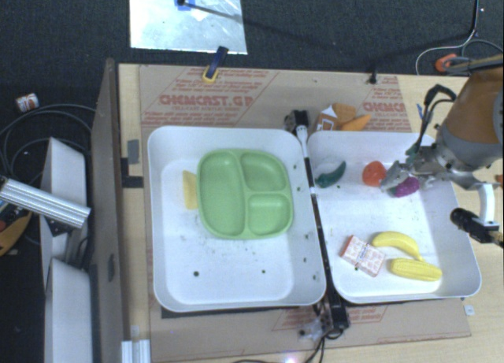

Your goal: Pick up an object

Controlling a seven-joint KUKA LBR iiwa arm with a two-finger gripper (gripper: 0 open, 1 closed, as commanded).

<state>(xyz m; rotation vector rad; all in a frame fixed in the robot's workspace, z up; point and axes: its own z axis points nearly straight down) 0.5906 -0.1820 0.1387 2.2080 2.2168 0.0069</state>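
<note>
The fingers [396, 181] hang over a purple object [407, 188]; an orange ball [374, 172] sits beside them; whether they grip, I cannot tell; lift straight and slowly.

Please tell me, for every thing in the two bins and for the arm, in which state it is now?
Green divided plate: upright in the left bin, nothing on it.
Yellow piece: beside the plate's left edge.
Banana: lying in the right bin.
Corn: lying near the banana.
Small box: flat.
Tomato: resting.
Purple object: under the gripper.
Green object: lying.
</note>
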